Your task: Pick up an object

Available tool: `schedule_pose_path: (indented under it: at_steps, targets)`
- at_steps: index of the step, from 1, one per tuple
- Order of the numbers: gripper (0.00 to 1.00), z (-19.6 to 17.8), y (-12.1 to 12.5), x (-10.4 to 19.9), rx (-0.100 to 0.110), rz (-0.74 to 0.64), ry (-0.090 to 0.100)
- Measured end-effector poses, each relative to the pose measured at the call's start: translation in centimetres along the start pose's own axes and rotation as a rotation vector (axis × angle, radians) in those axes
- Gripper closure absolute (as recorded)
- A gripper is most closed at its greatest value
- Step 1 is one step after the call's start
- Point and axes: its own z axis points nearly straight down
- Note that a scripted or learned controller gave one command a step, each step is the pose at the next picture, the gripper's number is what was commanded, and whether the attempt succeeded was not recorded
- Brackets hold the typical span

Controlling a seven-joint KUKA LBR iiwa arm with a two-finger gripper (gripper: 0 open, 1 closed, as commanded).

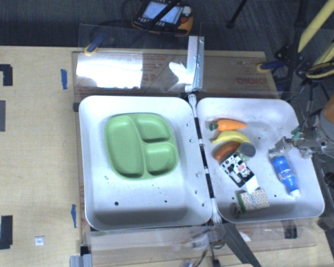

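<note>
The arm point(329, 128) is running off the right edge, only its wrist end showing; the gripper point(286, 144) is too small for its finger gap to be read; the banana point(232, 137) is lying partly under the carrot point(230, 125); print on the packet point(237, 168) is staying illegible.

The arm's end is a cluster of pale grey metal parts, angular and bracket-like, with dull silver edges. The claw point(286, 145) is the same light grey, thin and pointed. Behind it, an orange-brown rounded patch of the arm shows. Darker grey housing sits beneath.
</note>
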Motion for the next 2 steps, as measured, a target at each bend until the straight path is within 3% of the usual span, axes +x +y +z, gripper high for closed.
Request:
schedule_pose_path:
  at_steps: [1, 2]
  targets:
    - [0.0, -6.6, 1.3, 1.7, 0.045, 0.245, 0.003]
    - [0.0, 4.2, -1.5, 1.8, 0.045, 0.24, 0.017]
